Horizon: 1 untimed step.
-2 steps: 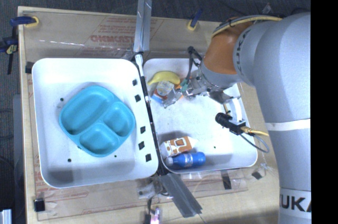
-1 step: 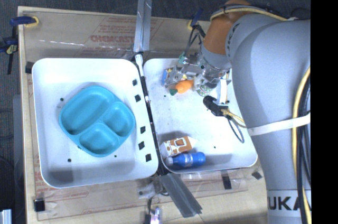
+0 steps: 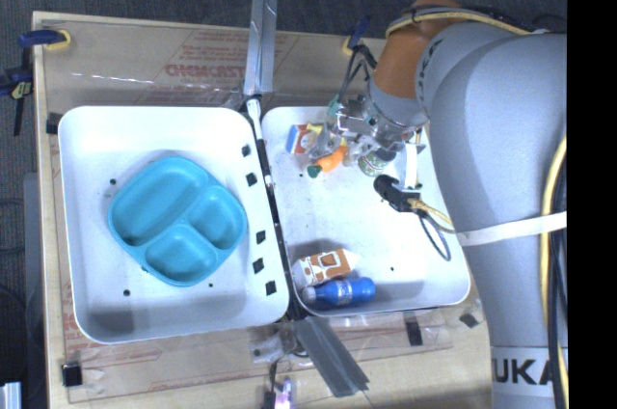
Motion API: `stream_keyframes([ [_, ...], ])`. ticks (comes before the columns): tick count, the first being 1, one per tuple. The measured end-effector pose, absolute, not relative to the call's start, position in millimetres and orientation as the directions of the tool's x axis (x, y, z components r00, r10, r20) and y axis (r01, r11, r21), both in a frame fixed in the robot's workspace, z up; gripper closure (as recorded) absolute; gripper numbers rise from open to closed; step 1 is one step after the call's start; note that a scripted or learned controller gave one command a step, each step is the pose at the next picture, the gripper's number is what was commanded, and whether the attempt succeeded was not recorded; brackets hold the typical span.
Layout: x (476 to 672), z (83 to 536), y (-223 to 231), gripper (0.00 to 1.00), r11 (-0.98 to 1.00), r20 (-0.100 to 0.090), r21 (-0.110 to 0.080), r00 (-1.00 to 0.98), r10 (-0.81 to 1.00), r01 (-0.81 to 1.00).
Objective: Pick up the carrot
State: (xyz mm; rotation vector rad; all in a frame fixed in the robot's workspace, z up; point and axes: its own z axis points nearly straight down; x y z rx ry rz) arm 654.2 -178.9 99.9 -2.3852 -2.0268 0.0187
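The carrot (image 3: 327,162) is small and orange, with a green tip pointing down-left. It lies near the far edge of the right bin (image 3: 424,272). My gripper (image 3: 341,133) hangs just above and to the right of it, at the end of the grey arm with its orange band (image 3: 403,60). The wrist hardware covers the spot where the gripper meets the carrot. I cannot make out whether the carrot is touched or held.
A white and orange carton (image 3: 303,139) lies just left of the carrot, and a greenish can (image 3: 372,165) just right of it. A small carton (image 3: 323,264) and a blue bottle (image 3: 345,291) sit at the near edge. The left bin (image 3: 87,204) holds a blue divided plate (image 3: 178,220).
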Motion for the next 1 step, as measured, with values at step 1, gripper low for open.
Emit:
stream_keyframes([
  [1,633.1,218.0,-112.1,1.00,-0.204,0.001,-0.002,0.204,0.979,0.979],
])
